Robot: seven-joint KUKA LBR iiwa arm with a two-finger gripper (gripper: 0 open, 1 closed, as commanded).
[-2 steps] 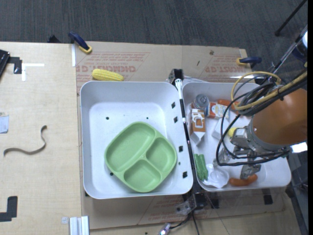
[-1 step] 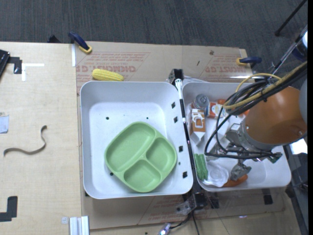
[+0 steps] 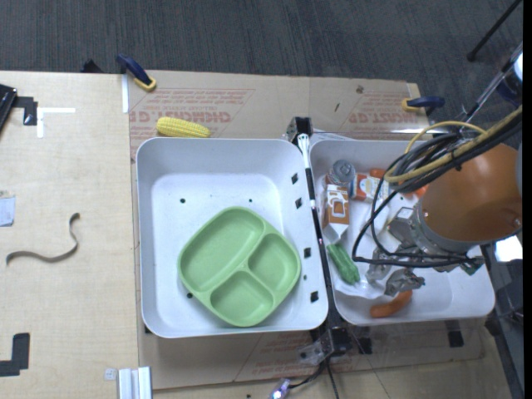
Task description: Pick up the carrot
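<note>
Left bin (image 3: 158,248): green divided plate (image 3: 239,266) toward its front edge. Right bin (image 3: 465,304): carrot (image 3: 389,307) against the front wall, partly hidden beneath my gripper (image 3: 397,279); finger state cannot be determined, cables obscure it.

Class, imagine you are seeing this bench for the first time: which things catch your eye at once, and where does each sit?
The green divided plate stands out first, lying in the left white bin. Next comes the arm's orange band, hanging over the right bin, with the hand low near an orange carrot at that bin's front edge. A yellow corn cob lies on the cardboard behind the left bin.
</note>
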